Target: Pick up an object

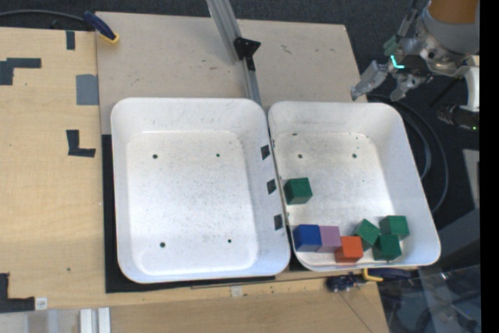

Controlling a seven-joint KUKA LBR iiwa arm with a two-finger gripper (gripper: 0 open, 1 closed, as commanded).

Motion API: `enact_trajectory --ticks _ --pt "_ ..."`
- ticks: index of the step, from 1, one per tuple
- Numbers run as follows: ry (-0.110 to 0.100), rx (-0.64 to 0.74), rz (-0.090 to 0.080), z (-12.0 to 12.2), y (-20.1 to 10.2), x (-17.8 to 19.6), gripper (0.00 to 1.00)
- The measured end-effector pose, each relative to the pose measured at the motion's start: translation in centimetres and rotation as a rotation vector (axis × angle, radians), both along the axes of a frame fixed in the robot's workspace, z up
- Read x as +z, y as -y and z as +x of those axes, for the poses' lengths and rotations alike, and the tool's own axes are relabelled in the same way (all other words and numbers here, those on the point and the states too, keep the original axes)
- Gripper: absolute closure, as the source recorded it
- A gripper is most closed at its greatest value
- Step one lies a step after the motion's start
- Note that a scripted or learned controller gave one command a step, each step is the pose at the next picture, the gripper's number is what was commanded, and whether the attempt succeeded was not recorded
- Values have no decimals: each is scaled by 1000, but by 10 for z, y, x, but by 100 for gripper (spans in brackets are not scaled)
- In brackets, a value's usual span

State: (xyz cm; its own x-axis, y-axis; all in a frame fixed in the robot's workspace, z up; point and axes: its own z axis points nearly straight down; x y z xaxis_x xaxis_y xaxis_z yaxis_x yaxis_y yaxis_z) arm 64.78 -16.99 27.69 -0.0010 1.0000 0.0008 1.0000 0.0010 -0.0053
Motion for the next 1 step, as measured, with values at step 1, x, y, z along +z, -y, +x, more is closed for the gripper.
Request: enact_trajectory --ticks 1 --pt "4 1 -2 1 0 3 0"
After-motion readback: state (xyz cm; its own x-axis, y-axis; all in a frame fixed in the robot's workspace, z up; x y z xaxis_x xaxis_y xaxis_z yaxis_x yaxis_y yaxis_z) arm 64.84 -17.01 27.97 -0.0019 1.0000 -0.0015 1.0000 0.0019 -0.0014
